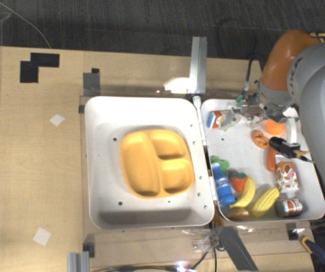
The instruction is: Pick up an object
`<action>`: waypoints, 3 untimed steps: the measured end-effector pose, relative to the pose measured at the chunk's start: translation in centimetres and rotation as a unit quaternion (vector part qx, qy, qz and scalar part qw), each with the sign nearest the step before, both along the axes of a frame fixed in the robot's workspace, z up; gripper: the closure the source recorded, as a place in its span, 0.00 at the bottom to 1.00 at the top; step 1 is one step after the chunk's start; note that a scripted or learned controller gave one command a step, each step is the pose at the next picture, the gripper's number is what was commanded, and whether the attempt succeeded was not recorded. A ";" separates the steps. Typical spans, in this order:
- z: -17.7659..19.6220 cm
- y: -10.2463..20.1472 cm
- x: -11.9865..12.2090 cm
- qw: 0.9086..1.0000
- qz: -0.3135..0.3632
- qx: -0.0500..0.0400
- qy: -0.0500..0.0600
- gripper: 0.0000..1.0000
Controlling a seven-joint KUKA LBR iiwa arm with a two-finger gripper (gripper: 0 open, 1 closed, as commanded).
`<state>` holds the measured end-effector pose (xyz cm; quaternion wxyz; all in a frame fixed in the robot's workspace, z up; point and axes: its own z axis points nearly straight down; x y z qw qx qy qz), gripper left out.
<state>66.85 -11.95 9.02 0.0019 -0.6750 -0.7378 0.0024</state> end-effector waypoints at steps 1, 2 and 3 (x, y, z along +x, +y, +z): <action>-0.2 3.2 -5.0 1.000 0.025 0.000 -0.008 0.00; -0.1 1.9 -0.4 0.989 -0.147 0.000 0.009 0.00; 1.2 2.2 0.0 0.990 -0.144 0.001 0.002 1.00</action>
